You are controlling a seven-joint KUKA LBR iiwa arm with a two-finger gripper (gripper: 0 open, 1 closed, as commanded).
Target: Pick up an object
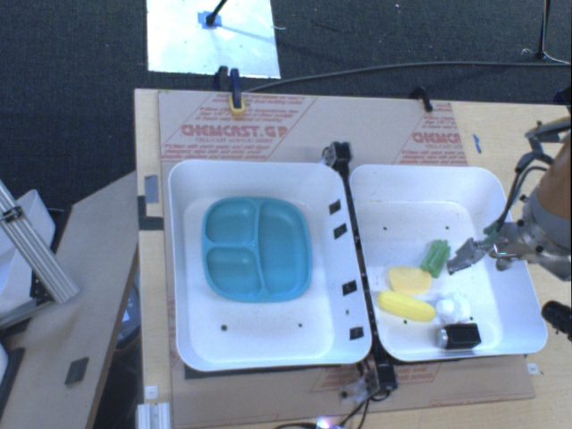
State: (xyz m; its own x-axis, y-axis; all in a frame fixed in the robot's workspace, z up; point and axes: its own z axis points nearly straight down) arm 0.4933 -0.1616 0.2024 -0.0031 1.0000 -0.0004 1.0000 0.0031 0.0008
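Two white bins [268, 179], perhaps plywood bench [313, 119]

A light wooden tabletop [152, 266] fills the lower and middle frame. A clear sheet with red printed lettering [268, 123] lies flat on it along the upper middle. Behind the tabletop, across the top of the frame, the floor is dark carpet [402, 16]. A pale square panel [210, 25] lies on the carpet at upper left. A thin black cable [375, 68] curves across the carpet at upper right. At far left stands a silver metal rail [36, 248], slanted. Lighting is even and bright.
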